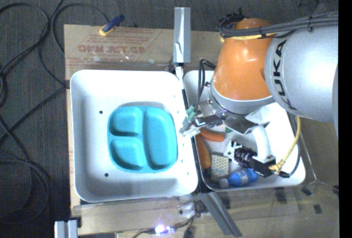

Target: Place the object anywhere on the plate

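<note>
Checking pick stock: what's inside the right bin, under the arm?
Visible in the right bin: an orange item, a blue item, a speckled pad. The arm covers the rest.

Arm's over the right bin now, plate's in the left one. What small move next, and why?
Probably lift straight up a little. The gripper sits low at the right bin's left wall, and the blue plate lies past that wall in the left bin; whether it holds anything is unclear.

a turquoise plastic plate with three compartments lies flat in the left white bin, just left of the tool. a small blue rounded object lies below and right of the tool.
</note>
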`<state>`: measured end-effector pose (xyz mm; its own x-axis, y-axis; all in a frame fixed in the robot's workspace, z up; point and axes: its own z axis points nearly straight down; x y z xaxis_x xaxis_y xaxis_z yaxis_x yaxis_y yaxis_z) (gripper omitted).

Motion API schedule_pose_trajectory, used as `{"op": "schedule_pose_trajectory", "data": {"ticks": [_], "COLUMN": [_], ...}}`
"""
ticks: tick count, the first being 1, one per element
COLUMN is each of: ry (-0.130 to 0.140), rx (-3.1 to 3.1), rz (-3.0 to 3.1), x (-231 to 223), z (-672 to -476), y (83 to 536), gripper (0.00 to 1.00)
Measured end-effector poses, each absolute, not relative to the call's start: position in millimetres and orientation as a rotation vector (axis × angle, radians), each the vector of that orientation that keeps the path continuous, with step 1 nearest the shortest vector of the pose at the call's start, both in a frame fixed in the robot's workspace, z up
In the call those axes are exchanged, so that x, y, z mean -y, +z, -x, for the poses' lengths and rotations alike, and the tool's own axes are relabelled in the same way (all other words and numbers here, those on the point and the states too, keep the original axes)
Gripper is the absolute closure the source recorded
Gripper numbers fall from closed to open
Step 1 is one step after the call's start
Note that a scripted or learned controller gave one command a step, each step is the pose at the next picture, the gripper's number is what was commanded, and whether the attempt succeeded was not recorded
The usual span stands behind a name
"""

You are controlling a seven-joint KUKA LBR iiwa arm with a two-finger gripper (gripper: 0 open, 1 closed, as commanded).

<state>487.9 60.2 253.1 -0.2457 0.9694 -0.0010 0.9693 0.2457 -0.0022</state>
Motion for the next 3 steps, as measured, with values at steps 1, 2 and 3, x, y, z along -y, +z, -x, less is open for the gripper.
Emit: {"op": "schedule_pose_trajectory", "data": {"ticks": [1, 2, 3], "ry": [0.005, 0.005, -0.032], "rx": [2.543, 2.627, 2.613], "rz": [1.842, 1.717, 1.783], "x": [-73.5, -87.4, -119.7], "z": [-483.6, -482.5, -492.4], "y": [226.5, 182.5, 113.7], "gripper": [1.0, 1.0, 1.0]}}
